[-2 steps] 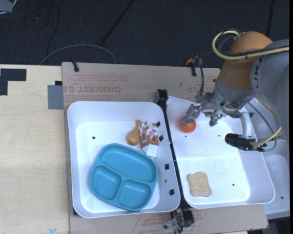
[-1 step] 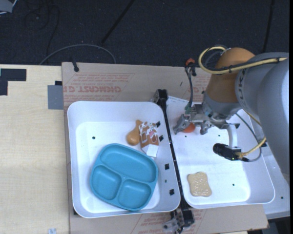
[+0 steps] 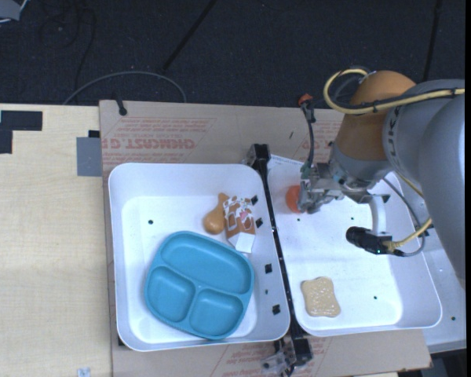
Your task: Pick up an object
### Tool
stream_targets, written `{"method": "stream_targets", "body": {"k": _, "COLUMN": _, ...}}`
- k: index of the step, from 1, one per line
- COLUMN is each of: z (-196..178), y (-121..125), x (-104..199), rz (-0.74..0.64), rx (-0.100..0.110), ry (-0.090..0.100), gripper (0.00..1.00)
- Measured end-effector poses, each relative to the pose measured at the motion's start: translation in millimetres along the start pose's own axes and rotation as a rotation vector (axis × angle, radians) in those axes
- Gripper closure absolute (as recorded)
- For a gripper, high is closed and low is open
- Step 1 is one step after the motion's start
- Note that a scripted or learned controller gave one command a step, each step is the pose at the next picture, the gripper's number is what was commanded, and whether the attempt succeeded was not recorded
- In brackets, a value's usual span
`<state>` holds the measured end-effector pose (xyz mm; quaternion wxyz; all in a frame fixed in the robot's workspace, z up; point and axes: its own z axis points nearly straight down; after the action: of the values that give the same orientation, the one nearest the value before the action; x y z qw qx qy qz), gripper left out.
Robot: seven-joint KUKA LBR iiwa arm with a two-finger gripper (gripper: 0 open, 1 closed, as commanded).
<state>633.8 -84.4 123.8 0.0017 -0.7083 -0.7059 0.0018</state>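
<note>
My gripper (image 3: 304,203) is lowered in the right white bin (image 3: 408,305), at the small red-orange round object (image 3: 293,197) near the divider. Jaw state: cannot tell. A tan bread-shaped piece (image 3: 321,297) lies well apart.

2 white bins (image 3: 133,210) sit side by side on a cardboard sheet (image 3: 188,132) with red print, which lies on a pale wood bench (image 3: 39,250). Far side is dark carpet (image 3: 180,30) with loose cables.
</note>
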Motion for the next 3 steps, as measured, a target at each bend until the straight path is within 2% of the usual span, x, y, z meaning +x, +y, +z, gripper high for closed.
{"method": "stream_targets", "body": {"k": 2, "z": -95.8, "y": -8.2, "x": -7.8, "rz": -0.003, "rx": -0.007, "ry": 0.0, "gripper": 1.0}}
{"method": "stream_targets", "body": {"k": 3, "z": -105.4, "y": -9.4, "x": 49.3, "rz": -0.008, "rx": -0.003, "ry": 0.002, "gripper": 1.0}}
